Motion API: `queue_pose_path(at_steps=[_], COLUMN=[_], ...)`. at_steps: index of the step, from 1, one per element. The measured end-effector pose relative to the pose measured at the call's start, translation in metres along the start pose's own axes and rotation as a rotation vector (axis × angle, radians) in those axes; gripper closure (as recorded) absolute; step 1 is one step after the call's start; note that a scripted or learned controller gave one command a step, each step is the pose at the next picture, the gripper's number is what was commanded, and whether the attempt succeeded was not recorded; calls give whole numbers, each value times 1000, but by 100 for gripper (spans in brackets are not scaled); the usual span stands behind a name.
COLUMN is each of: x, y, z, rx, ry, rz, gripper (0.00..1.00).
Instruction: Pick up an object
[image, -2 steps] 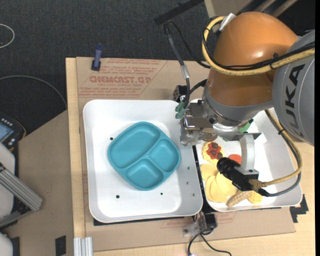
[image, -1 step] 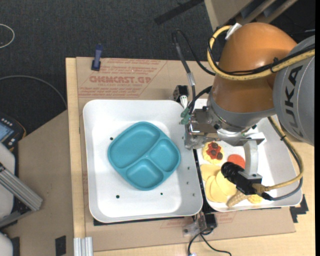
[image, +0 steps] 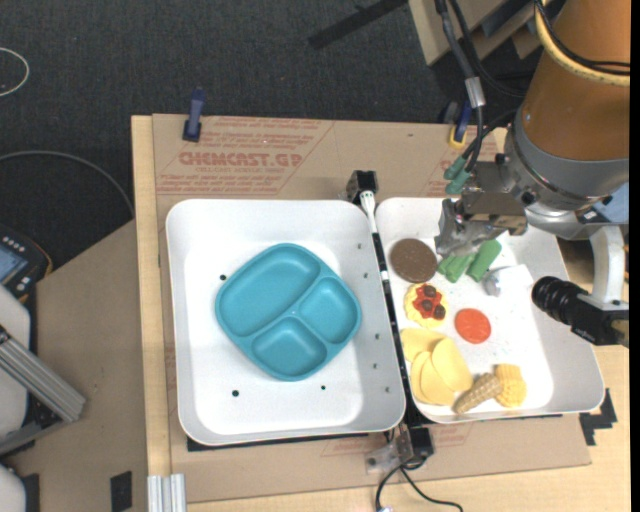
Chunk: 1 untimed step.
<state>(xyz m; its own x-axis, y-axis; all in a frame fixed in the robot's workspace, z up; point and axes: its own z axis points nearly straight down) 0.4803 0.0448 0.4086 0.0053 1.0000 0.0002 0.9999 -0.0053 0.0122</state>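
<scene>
From above, the right bin (image: 560, 395) holds crowded toy food. Taking the brown disc (image: 412, 259) as landmark: green pieces (image: 472, 262) lie just right of it, a berry-topped yellow round (image: 427, 303) just below, a red disc (image: 473, 325) lower right, and yellow slices (image: 436, 365) and a corn cob (image: 492, 387) further below. The left bin (image: 190, 330) carries a blue divided plate (image: 288, 311), with bare floor around it. The arm descends from the upper right; its gripper (image: 462, 238) hangs over the green pieces, whether parted or closed I cannot tell.

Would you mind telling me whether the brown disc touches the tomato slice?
Apart. The camera view shows white bin floor between the brown disc and the tomato slice, which lies lower right of it.
</scene>
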Motion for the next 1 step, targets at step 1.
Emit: queue_pose_path(at_steps=[1], x=[-21], y=[-1], z=[21], rx=[15], ry=[-1], rz=[-2], gripper=[100])
